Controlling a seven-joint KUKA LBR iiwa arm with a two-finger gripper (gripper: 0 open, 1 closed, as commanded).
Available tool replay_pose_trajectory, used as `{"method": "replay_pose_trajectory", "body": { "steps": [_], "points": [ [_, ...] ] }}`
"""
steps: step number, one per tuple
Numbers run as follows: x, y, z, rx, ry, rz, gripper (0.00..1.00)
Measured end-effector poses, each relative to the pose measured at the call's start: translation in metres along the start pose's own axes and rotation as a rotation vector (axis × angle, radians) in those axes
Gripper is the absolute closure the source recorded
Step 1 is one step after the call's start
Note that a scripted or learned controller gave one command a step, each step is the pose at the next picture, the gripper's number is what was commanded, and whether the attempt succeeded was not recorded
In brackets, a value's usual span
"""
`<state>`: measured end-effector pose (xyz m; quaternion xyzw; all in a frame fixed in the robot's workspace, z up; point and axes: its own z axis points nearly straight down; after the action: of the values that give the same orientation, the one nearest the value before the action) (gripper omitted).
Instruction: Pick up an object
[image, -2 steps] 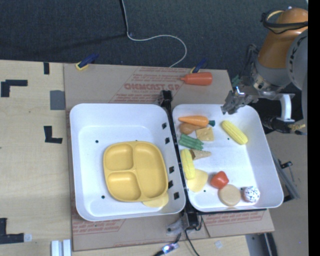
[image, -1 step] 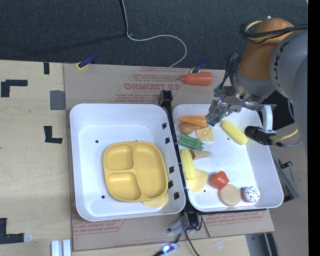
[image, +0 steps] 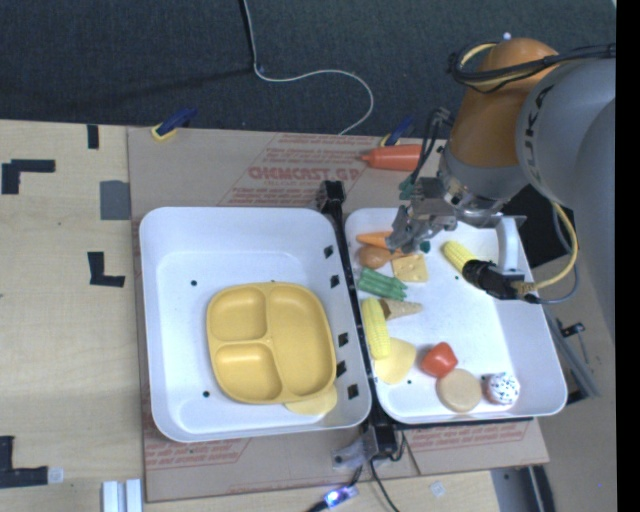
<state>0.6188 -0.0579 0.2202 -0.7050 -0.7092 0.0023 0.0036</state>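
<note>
**Gripper poised over the cluttered right bin**

Nearest the camera, at the bottom of the frame, a tan round disc (image: 460, 391) and a white speckled ball (image: 502, 389) are seen against the lower wall of the right bin (image: 520, 330), with a red toy piece (image: 438, 358) just above them. A yellow divided plate (image: 270, 340) is held by the left bin (image: 170, 300), lower left of centre.

The gripper (image: 410, 235) is lowered into the upper left part of the right bin. Whether it is open or closed cannot be told, and no object is seen held by it.

Several candidates are grouped just below it: a cheese-like yellow wedge (image: 409, 267) almost directly beneath, an orange carrot piece (image: 375, 240) to its left, a green vegetable (image: 382, 285) lower still. The wedge is judged the nearest target, lying toward the frame's bottom from the gripper, so a short descent would be needed. A corn cob (image: 376, 328) lies further down, its long axis running roughly top to bottom. Crowding could spoil the grasp.
</note>
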Motion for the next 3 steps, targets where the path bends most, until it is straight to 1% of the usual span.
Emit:
{"method": "replay_pose_trajectory", "body": {
  "steps": [1, 2, 3],
  "points": [
    [0.059, -0.023, 0.003, 0.002, 0.000, -0.002, 1.00],
    [0.105, -0.029, 0.010, 0.001, -0.001, -0.001, 1.00],
    [0.101, -0.041, 0.004, 0.001, -0.002, 0.003, 1.00]
  ]
}}
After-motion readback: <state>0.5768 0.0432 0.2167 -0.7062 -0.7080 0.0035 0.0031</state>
